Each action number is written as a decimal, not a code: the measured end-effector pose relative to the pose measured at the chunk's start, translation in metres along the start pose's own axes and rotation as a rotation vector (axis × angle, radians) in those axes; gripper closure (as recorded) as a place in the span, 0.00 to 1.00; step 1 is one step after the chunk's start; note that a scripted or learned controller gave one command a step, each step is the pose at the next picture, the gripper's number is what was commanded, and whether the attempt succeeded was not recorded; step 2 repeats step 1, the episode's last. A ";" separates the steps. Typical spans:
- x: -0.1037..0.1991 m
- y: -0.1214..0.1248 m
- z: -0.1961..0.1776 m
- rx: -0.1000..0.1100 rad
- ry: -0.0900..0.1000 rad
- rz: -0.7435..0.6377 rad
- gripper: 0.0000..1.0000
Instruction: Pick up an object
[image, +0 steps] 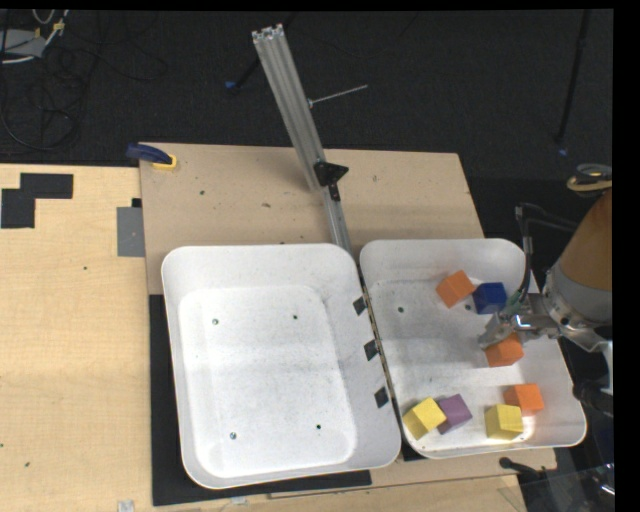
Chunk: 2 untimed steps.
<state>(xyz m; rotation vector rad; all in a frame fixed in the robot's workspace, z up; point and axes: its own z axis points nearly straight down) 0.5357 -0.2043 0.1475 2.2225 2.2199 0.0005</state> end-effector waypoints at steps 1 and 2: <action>-0.004 -0.002 -0.042 0.000 0.000 -0.003 1.00; -0.004 -0.002 -0.042 0.000 0.000 -0.003 1.00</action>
